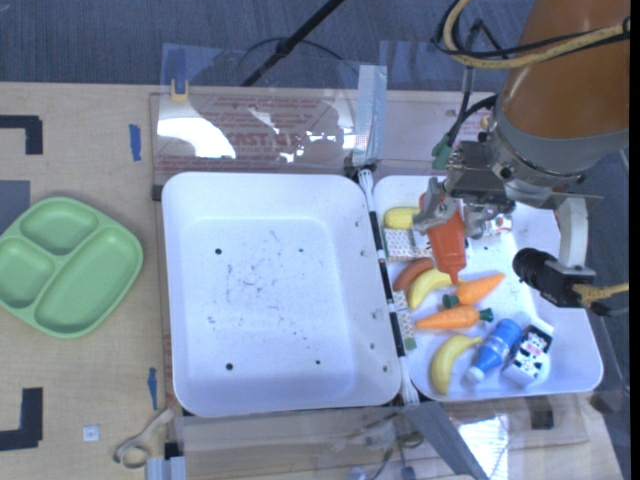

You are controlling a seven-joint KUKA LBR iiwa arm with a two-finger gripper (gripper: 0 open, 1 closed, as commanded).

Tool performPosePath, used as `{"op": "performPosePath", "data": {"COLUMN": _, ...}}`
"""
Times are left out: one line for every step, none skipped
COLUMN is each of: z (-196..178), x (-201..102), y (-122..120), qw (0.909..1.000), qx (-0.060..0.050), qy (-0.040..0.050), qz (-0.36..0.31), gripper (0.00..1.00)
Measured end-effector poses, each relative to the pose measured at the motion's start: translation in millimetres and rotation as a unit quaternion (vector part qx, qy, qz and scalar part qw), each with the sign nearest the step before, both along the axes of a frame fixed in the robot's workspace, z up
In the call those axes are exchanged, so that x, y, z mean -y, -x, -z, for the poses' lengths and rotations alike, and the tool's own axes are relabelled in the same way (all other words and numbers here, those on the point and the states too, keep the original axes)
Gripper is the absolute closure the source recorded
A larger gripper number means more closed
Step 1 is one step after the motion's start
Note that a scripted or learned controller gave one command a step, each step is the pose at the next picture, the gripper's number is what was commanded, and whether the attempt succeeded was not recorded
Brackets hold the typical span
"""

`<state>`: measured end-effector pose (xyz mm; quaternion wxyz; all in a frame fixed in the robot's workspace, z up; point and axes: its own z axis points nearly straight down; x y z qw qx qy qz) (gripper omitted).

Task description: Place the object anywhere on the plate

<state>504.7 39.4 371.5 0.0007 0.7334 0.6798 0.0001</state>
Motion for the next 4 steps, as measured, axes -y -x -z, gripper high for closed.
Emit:
{"op": "performPosePath", "data": {"z": -10.2, "x": -0.9, "y": -0.9, "qw": 1.0, "qx": 0.001, "qy": 0.0003, "qz": -0.001, "gripper": 1.0}}
{"op": "performPosePath", "data": {"z": 52.8, "x": -10.2, "y": -28.5, "qw": 0.987, "qx": -0.002, "qy": -0.0006, "qz": 0.161, "gripper": 1.0}}
{"op": "performPosePath", "data": {"z": -63.6, "x": -15.2, "y": -48.3, "qw": 0.903, "qx": 0.0, "qy": -0.0004, "qz": 0.43, "gripper": 1.0}}
{"op": "performPosePath", "data": {"z": 98.4, "x": -44.1, "y": 2.8, "qw": 0.9517, "qx": -0.002, "qy": -0.0004, "qz": 0.307, "gripper": 1.0}}
